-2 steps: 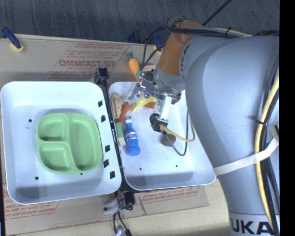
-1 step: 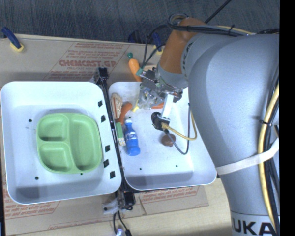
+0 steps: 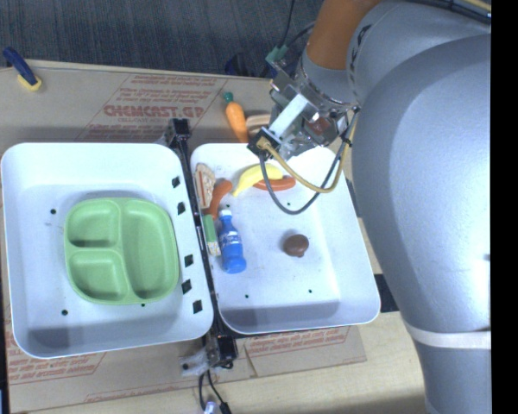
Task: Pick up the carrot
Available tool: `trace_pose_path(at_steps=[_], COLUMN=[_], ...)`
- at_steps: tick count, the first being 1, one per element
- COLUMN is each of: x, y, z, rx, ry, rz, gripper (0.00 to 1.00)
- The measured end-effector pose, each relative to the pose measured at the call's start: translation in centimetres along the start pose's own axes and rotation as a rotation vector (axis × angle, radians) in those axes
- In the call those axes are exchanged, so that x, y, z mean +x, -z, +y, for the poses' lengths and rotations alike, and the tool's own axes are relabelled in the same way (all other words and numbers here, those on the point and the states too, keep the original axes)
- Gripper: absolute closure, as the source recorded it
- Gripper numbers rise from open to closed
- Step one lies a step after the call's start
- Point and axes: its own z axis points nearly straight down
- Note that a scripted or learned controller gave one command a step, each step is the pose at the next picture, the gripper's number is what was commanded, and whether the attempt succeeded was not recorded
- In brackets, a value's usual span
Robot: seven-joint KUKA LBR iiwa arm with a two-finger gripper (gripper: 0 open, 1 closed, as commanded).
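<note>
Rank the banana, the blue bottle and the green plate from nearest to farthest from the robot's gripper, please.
1. Banana, at the right bin's far end, beside the gripper.
2. Blue bottle, by that bin's inner wall.
3. Green plate, in the left bin.

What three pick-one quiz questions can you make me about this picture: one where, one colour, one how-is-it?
1. Where is the carrot? A in a bin; B on the cardboard; C on the floor.
2. What colour is the divided plate? A green; B red; C blue.
3. How is the blue bottle? A standing; B lying down; C hanging.
Answers: B, it lies past the right bin's far rim; A, it is pale green; B, it rests on its side.
</note>
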Motion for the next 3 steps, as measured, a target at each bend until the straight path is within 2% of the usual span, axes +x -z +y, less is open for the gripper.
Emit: trace_pose_path(at_steps=[1, 2, 3], x=[0.7, -1.4, -1.1], y=[-5.2, 0.7, -5.4], z=[-8.6, -3.5, -10.2], rx=[0.003, -0.002, 0.001], ry=[0.009, 0.550, 0.653], rz=[-0.003, -0.002, -0.003], gripper=[1.00, 1.00, 1.00])
